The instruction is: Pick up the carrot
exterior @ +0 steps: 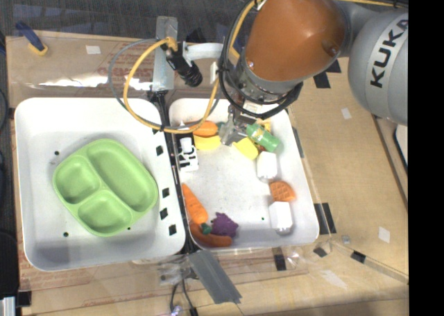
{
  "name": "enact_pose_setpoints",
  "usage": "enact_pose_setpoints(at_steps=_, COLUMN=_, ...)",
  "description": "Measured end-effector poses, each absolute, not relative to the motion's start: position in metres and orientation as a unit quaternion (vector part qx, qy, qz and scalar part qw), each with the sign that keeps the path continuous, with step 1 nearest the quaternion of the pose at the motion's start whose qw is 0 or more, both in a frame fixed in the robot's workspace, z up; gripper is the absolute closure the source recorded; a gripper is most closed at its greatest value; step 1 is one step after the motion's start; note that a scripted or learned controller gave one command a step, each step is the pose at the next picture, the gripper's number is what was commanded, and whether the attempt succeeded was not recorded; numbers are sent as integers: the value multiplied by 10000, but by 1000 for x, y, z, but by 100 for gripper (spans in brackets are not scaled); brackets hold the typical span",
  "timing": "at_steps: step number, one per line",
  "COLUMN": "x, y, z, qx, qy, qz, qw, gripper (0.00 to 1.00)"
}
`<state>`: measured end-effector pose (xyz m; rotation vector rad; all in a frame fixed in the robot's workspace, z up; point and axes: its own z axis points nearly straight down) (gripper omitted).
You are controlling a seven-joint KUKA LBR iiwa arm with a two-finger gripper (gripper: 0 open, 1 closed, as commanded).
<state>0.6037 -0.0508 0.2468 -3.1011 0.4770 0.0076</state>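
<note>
While the carrot [193, 205] lies at the right bin's [300, 189] front-left edge, you see a purple piece [223, 224] and a red-orange piece [211, 239] crowding its lower end. Two white blocks [267, 166] [280, 215] and an orange lump [282, 190] sit to its right. A green tray [104, 186] fills the left bin [28, 169]. The gripper [234, 129] hangs at the bin's back among yellow [206, 139] and green [264, 138] items, well apart from the carrot. You can't tell its opening or any contact; the arm [291, 30] hides it.
</note>
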Motion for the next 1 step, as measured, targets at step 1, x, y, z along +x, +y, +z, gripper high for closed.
enact_pose_setpoints(at_steps=1, x=623, y=66, z=273, qx=-9878, qy=1559, qz=16, qw=20, gripper=100)
